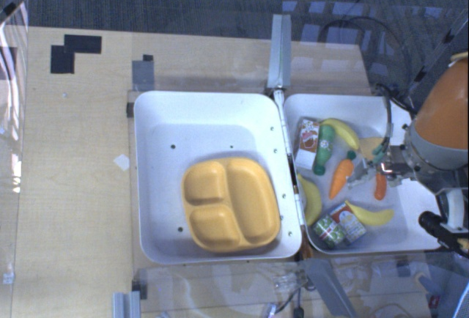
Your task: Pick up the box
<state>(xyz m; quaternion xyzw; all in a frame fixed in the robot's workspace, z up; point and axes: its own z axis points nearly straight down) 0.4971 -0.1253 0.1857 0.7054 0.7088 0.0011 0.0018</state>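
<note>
The box (pixel 308 138) is a small white and red carton lying at the upper left of the right bin (pixel 410 239), close to its left wall. A green bottle (pixel 323 150) lies against the box's right side. My gripper (pixel 368 171) hangs low over the middle of the right bin, to the right of the box and well apart from it. It sits just right of an orange carrot (pixel 339 177), and nothing shows in its grasp.
Also in the right bin are a banana (pixel 342 132) at the top, another banana (pixel 371 215) near the front, a green-labelled can (pixel 336 230), a yellow fruit (pixel 312 199) and a small red piece (pixel 380 187). A yellow divided plate (pixel 230 203) lies in the left bin (pixel 157 163).
</note>
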